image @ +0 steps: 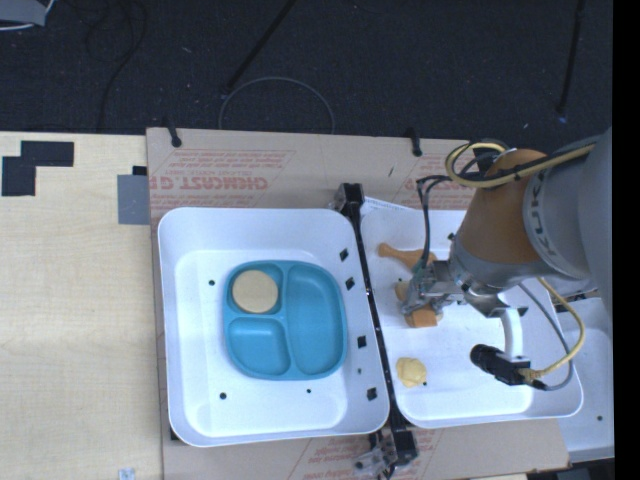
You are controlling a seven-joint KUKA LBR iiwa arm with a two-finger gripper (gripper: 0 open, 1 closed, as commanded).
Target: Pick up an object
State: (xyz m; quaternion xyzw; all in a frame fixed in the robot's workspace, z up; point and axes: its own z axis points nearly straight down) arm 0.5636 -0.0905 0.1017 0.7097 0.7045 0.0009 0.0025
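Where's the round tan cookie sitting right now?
The cookie lies in the upper-left compartment of the blue divided plate, inside the left bin, well away from the hand over the right bin.

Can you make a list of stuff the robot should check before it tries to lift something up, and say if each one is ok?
1. Gripper is over the right bin: ok.
2. An object sits at the gripper: ok, an orange-brown piece lies right below it.
3. The piece is truly between the fingers: cannot tell.
4. Other pickable things are close by: ok, a yellow lump and a tan piece lie in the same bin.
5. Blue tray with its round cookie stays out of the way in the left bin: ok.
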